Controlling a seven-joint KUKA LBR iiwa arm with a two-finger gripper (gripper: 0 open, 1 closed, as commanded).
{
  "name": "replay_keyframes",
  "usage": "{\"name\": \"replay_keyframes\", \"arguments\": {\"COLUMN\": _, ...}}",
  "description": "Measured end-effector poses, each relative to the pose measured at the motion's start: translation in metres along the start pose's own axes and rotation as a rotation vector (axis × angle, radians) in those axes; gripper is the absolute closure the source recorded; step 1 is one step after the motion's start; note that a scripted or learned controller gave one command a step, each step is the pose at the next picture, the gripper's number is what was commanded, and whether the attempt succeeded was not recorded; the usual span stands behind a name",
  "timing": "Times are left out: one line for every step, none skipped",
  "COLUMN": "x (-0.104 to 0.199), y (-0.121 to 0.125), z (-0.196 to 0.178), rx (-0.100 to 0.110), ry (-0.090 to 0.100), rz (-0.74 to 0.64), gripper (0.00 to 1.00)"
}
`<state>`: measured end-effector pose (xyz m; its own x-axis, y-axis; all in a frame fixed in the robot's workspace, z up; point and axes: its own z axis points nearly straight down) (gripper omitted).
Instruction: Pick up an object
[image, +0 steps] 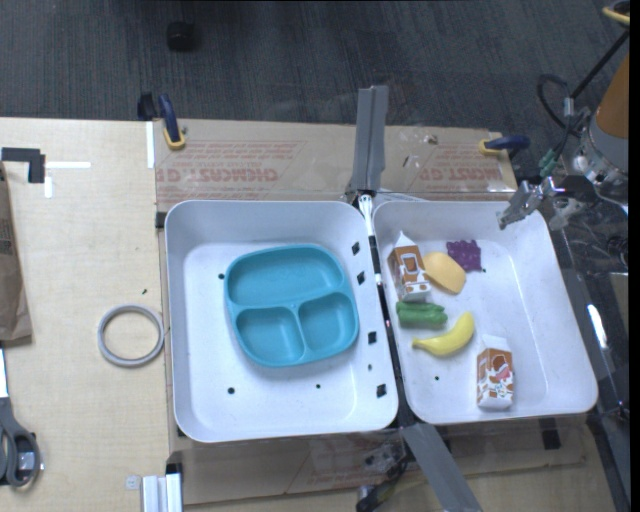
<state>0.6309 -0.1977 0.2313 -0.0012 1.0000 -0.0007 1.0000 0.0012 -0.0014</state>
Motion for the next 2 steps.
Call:
{"name": "replay_keyframes", "arguments": {"x": 0.039, "y": 0.028, "z": 0.120, "rx": 0.001, "ry": 0.000, "rz": 0.182, "gripper": 0.00}}
{"name": "replay_keyframes", "arguments": {"x": 0.076, "y": 0.022, "z": 0.139, "rx": -0.001, "ry": 0.000, "rz": -0.229, "gripper": 0.00}}
